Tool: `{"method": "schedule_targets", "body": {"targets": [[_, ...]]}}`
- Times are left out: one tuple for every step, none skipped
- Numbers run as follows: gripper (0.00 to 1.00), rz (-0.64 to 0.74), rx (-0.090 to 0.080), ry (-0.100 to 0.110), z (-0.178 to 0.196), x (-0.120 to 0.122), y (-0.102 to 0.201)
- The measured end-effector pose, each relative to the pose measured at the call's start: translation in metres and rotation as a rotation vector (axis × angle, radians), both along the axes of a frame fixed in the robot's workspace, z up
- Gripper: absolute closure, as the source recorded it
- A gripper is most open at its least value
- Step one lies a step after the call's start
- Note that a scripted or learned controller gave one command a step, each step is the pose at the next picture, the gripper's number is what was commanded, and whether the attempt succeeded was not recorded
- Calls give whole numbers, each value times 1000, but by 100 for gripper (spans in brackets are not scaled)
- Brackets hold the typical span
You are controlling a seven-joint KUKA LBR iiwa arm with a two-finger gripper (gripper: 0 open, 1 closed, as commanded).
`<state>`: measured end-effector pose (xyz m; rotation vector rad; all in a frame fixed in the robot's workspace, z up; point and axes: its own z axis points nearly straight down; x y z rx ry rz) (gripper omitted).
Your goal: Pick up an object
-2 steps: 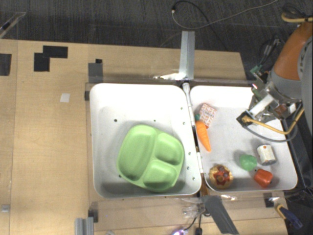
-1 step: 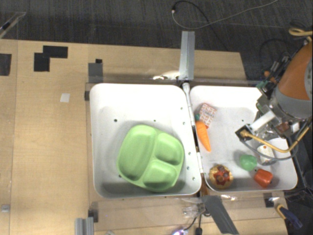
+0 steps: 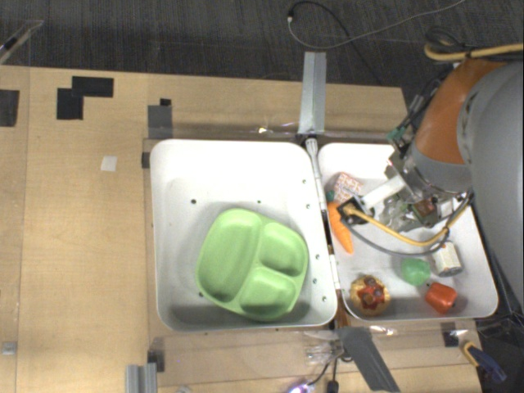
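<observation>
Six items, perhaps more hidden under the arm, in right bin [image 3: 366,164]. Nearest: green piece [image 3: 415,270], just bench-front of the jaws. Carrot [image 3: 340,229] lies leftward, lengthwise along the dividing wall. Jaws' state: cannot tell.

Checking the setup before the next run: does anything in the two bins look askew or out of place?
Only mildly: the green plate in the left bin sits turned at a slant to the walls. The carrot lies against the left wall of the right bin. Nothing looks spilled or broken.
</observation>
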<state>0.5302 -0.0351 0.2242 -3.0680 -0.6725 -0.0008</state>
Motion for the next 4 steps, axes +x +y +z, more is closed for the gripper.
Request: {"method": "schedule_targets", "body": {"targets": [[100,-210,0,1,-41,38,-18],[100,-225,1,-2,-15,95,-13],[100,-225,-1,0,-40,114,-38],[100,-225,0,-3,113,85,-25]]}}
